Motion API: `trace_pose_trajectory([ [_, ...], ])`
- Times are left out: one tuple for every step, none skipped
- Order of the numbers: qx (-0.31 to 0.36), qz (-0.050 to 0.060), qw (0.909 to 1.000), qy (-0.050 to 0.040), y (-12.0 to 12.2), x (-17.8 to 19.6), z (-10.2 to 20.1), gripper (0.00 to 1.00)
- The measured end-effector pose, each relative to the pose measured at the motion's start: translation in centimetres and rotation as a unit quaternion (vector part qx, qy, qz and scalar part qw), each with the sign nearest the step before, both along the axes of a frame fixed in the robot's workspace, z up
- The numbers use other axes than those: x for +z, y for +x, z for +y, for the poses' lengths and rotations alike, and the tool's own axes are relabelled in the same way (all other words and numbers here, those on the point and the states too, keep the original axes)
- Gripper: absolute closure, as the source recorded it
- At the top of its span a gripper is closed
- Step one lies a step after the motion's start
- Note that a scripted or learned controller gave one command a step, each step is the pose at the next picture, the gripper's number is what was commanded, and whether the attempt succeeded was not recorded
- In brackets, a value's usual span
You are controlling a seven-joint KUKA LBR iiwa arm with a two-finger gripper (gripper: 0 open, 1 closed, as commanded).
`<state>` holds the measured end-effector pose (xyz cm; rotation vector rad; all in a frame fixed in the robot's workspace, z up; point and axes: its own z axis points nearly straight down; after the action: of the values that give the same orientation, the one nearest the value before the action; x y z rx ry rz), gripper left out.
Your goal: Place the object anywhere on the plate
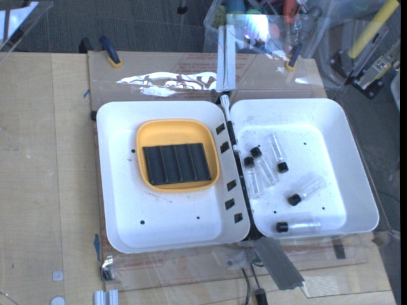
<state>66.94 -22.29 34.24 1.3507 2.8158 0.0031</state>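
On a wooden table (44, 170), clear vials (275, 164) lie in the right bin (356, 170), just right of the yellow plate (178, 131); claw state unknown.

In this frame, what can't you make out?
- Clear vials in the right bin: transparent against white, so their exact count is unclear.
- Dark ridged block on the yellow plate: what it is, too small to tell.
- Clutter in the plastic tub: cut by the top edge.

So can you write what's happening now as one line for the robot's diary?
stage: before pick | left bin: yellow plate holding black ridged insert | right bin: several clear vials with black caps | on plate: no vial yet
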Motion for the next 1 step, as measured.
trace_pose_trajectory([
  [0.141, 0.004, 0.9901, -0.0003, -3.06, 7.74, -0.01, 1.0],
])
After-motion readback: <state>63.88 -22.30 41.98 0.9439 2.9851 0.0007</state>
